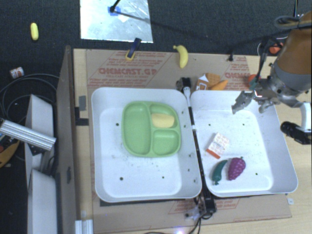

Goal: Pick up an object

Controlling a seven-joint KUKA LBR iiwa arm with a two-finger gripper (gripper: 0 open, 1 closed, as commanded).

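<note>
Probably a lab: bins (pixel 146 94), cables (pixel 29 89)

- Two bins (pixel 112 179) of smooth, glossy white plastic sit on printed brown cardboard (pixel 146 67).
- Matt green plastic plate (pixel 141 130) lies in the left bin.
- Beyond the cardboard, crinkled shiny foil (pixel 97 13) rests on dark, rough cloth (pixel 204 9).

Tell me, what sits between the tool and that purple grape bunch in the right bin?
In the camera view, the small white and orange packet lies roughly between the tool and the purple grape bunch; the rest is bare bin floor.
</note>
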